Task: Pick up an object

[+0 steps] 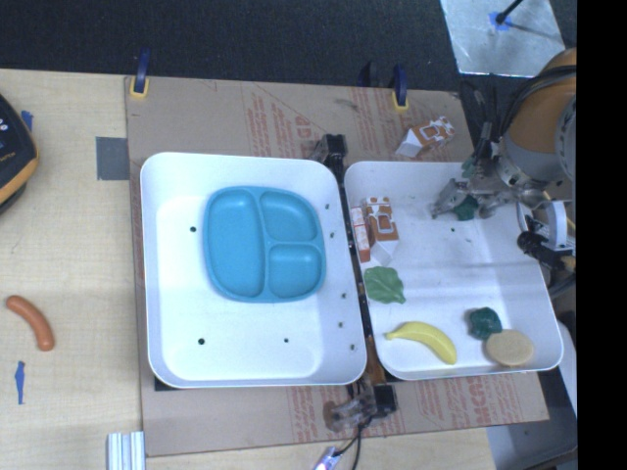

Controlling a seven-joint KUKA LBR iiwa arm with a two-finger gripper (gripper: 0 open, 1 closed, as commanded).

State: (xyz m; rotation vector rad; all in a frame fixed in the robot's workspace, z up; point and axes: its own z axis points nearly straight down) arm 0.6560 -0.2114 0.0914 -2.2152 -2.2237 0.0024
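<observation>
Cardboard is covering the worktop [245,116] under two white bins. At the right bin's [446,253] far edge the hand [468,202] is hovering, spread, over a small dark green object [464,210], probably light and rigid; pinching its sides looks best.

small dark green object [466,207] lies at the right bin's far side, beneath the fingers.

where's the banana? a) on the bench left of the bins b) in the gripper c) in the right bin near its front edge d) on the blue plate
c: the banana lies in the right bin near its front edge, left of a dark green thing and a tan disc.
</observation>
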